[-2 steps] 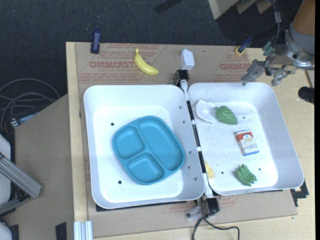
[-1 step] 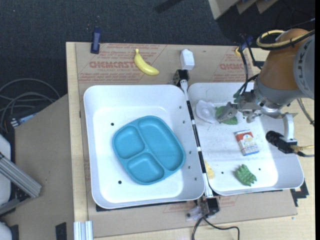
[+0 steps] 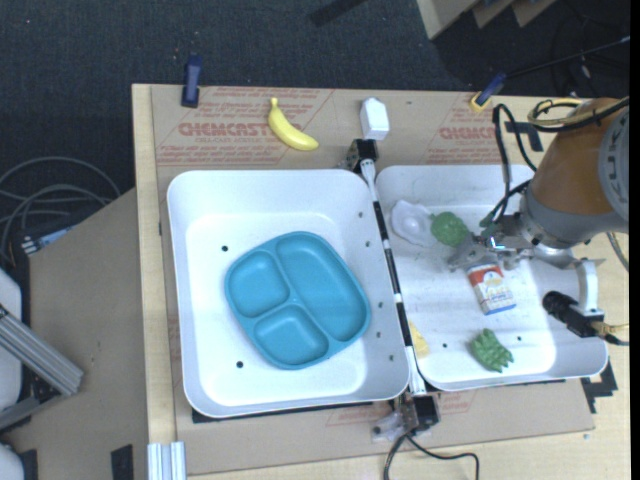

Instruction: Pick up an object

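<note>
1. Arm (image 3: 575,183) sits highest, so nearest the cam. It reaches in from the right over the right bin (image 3: 540,368), wrist angled down toward the bin floor, prob. because a grasp needs a low approach.
2. Claw (image 3: 482,252) hangs low in that bin, just above the red-white box (image 3: 492,291) and just right of the green ball (image 3: 448,229). Too dark and blurred to say whether it's apart or together; nothing visibly held.
3. Whether it touches box or ball: can't tell. Likely target is one of those two, as they lie closest.
4. Box lies flat on the bin floor and the ball rests beside a clear lump (image 3: 408,220), near the bin's back-left corner.
5. Green leafy toy (image 3: 491,350) sits near the front wall, apart from the claw.
6. Left bin (image 3: 200,218) has a blue tray (image 3: 295,298) lying flat mid-floor, well apart from the arm.
7. Banana (image 3: 291,128) lies on the bench behind the bins.
8. Judgement: pick not yet done.
</note>
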### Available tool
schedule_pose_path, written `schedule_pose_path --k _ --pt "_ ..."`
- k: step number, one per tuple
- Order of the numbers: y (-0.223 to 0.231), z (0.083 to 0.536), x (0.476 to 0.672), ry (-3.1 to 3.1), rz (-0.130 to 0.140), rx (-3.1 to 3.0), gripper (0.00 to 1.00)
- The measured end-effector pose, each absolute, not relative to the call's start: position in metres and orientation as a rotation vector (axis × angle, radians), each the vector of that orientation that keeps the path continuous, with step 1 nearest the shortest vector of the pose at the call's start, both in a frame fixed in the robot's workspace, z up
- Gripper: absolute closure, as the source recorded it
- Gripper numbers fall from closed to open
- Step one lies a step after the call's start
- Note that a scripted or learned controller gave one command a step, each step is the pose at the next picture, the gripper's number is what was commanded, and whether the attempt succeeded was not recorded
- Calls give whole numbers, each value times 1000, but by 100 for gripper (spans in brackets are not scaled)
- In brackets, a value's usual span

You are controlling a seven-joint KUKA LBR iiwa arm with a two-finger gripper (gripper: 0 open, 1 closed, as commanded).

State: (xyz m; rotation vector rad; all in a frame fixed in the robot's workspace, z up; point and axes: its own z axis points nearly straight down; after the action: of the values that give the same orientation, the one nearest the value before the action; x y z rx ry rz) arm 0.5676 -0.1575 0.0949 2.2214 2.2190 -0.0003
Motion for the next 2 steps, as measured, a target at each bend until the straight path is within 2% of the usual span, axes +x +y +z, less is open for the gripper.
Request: schedule_pose_path --k 1,2 --pt "-145 84 549 2223 -1 2224 0" --pt "-145 94 549 2220 0 2223 100"
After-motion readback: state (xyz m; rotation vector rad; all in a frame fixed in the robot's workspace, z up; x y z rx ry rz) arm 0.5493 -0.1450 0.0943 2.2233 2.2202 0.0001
